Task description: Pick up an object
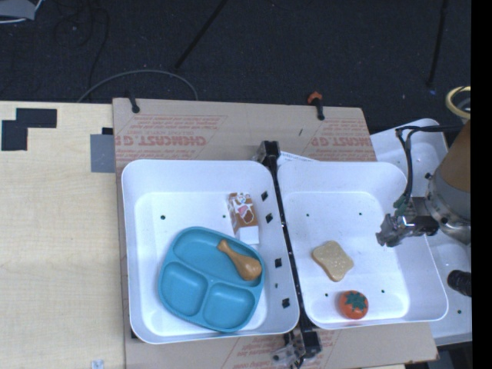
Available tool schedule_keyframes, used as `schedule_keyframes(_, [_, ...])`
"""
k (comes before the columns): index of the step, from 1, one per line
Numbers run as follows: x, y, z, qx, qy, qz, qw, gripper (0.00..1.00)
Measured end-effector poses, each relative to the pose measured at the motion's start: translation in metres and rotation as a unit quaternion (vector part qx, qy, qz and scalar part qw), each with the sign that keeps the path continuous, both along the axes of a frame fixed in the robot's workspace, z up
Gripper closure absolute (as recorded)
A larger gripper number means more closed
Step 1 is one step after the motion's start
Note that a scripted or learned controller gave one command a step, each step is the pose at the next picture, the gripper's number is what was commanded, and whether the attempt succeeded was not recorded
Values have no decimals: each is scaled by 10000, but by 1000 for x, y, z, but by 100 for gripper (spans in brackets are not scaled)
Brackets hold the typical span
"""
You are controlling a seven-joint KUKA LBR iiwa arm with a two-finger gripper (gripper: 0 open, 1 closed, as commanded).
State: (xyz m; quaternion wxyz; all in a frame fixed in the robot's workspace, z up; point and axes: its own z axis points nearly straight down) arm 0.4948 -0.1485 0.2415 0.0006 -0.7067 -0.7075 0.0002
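Two foods in the right bin [361, 183], toast slice [333, 260] and tomato [354, 304], near the hand [390, 233], grip state unclear, blue tray [192, 287] with drumstick [241, 260] left.

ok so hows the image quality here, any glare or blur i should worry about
Camera view: soft overall, fine detail smeared; the gripper at the right bin is a blurry dark shape. White bin walls are bright, nearly washed out; the floor above is dark and grainy. The tomato, bread slice and blue tray read clearly, with faint shadows.

Robotics lab (paired white bins [146, 206], cables [138, 79])
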Motion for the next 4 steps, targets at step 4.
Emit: schedule_keyframes(4, [-5,184,-16,6,23,16,10000,100])
